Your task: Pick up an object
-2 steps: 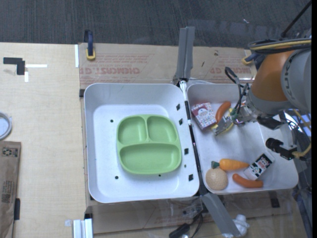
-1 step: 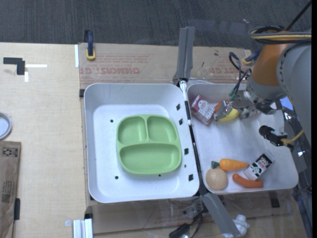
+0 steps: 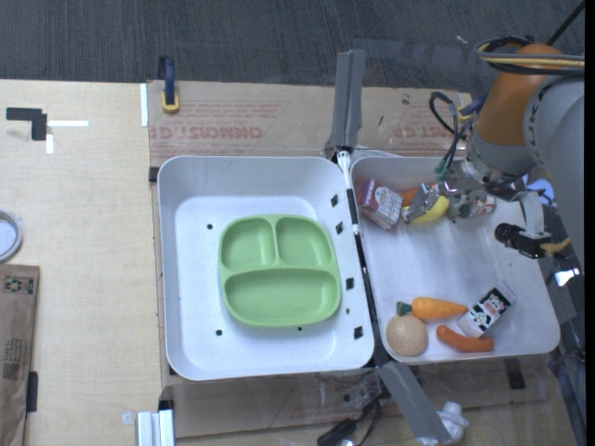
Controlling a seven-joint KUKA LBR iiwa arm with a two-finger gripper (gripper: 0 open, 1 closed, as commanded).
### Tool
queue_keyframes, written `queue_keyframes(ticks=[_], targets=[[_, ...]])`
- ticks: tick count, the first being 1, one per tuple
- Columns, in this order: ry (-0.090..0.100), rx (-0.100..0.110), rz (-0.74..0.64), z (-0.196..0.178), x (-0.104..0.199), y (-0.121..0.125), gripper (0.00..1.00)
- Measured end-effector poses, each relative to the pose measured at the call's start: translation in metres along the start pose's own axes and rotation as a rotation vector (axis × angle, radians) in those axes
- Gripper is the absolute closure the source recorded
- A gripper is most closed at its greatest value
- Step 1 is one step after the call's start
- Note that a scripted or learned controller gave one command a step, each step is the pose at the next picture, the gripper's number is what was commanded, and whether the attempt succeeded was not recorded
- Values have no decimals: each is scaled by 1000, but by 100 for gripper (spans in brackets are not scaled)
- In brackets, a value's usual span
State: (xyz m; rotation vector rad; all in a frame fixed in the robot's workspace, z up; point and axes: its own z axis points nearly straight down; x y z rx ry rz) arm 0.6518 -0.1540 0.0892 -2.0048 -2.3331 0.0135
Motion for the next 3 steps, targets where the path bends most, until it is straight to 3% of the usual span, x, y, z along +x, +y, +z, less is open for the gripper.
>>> queue_keyframes(ticks=[1,2,3], targets=[[-19,-17,-2,-7,-4,1,100],[-18,-17,-1,-7,-4,1,0],[-30,-44,26,-5,-57,0,0]])
